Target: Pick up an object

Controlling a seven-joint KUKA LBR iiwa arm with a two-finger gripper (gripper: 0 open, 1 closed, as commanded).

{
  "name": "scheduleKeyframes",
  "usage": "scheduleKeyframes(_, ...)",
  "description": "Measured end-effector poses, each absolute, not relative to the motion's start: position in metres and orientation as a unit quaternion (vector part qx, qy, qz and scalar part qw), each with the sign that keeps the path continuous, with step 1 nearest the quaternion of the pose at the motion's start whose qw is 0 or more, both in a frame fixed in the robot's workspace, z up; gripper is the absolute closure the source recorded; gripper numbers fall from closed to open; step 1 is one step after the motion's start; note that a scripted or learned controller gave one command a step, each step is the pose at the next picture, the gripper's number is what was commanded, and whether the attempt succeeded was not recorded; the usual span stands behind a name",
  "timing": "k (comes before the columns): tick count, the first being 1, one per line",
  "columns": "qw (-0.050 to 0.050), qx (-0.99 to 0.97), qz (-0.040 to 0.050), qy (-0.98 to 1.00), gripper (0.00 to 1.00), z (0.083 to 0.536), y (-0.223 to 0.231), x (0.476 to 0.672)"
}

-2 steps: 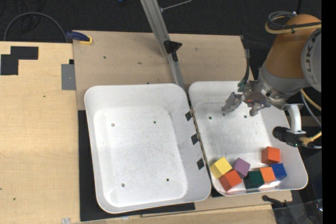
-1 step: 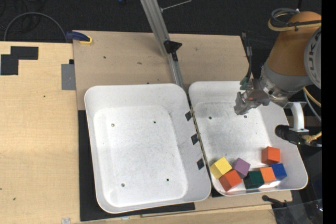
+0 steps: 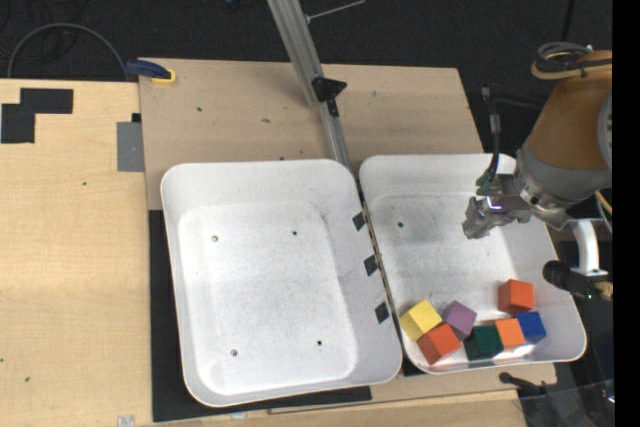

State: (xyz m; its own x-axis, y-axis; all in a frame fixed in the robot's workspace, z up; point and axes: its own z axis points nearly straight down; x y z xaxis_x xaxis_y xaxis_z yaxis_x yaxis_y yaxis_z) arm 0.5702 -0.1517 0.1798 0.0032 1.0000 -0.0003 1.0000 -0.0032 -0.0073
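Arm's hanging over the right bin, blocks bunched in its near corner.

From my remote seat, camera view: the grey two-finger gripper [image 3: 487,213] sits above the speckled floor of the shallow white plastic right bin [image 3: 440,177], well apart from the little cubes: yellow block [image 3: 422,317], purple block [image 3: 460,316], red block [image 3: 438,343], green block [image 3: 484,341], orange block [image 3: 510,331], blue block [image 3: 532,325], another red-orange block [image 3: 516,295]. Can't tell how wide the jaws are. The left white bin [image 3: 190,180] sits beside it, with a slanted aluminium rail [image 3: 292,25] behind.

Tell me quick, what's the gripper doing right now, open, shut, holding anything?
Gripper: cannot be told whether open or closed; it hangs over the right bin, apart from the blocks, with nothing seen held.
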Motion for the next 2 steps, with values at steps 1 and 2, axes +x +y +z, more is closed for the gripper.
scheduleKeyframes(1, -0.003, -0.708, -0.0010, -0.706, 1.00, 0.326, -0.193, 0.541)
scheduleKeyframes(2, -0.001, -0.706, 0.0001, -0.708, 1.00, 0.332, -0.195, 0.567)
